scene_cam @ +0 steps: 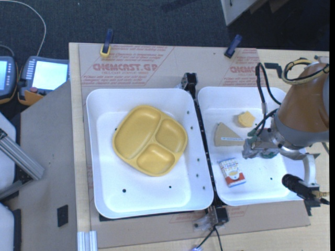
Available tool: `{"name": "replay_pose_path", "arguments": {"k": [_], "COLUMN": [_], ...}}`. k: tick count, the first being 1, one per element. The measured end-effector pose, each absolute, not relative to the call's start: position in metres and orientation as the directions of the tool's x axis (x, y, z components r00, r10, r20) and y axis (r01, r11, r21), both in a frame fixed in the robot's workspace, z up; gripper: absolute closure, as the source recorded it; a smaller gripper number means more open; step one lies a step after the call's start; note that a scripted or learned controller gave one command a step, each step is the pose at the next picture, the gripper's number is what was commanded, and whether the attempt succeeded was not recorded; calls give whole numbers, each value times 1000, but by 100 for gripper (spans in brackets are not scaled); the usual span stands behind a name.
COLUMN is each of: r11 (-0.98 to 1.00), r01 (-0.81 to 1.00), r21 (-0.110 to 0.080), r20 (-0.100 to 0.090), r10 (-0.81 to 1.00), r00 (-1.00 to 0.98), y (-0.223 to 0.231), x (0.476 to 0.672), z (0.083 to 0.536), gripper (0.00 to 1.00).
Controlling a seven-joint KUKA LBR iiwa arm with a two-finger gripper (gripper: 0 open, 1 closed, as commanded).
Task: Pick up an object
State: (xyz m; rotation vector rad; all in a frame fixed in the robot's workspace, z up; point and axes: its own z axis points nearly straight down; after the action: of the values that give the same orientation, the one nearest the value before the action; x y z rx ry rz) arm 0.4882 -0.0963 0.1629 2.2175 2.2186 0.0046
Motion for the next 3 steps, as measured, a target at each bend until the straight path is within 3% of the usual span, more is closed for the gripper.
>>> {"name": "replay_pose_path", "arguments": {"k": [1, 3], "r11": [1, 6], "r01": [1000, 1000], "r21": [5, 4], "r20": [-1, 1], "r10": [1000, 1000], "r00": [-1, -6], "y": [-96, -1], "x": [489, 547], "z": [215, 234], "gripper": [100, 100]}}
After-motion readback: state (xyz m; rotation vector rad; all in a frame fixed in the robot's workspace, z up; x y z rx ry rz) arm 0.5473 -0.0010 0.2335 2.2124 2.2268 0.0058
